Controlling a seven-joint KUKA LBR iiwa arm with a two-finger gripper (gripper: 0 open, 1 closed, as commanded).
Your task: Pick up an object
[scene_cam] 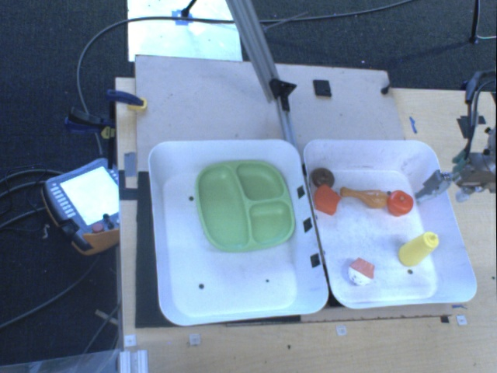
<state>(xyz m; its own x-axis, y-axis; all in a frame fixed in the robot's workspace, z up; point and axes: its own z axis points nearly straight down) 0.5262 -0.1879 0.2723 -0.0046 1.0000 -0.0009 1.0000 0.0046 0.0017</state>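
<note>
The right bin (373, 155) holds several small objects. A brown round piece (321, 179) lies near its back left, with an orange-red block (328, 200) just in front of it. An orange elongated toy (363, 197) stretches toward a red round object (401, 203). A yellow bottle shape (418, 249) lies at the front right, and a small red-and-white item (360, 270) sits near the front. My gripper (446, 189) hangs over the bin's right rim, open, with nothing between its fingers. It stands right of the red round object and apart from it.
The left bin (178, 270) carries a green divided plate (245, 205). A slanted metal pole (256, 41) rises from behind the bins. A teach pendant (84, 204) and cables lie on the floor at left.
</note>
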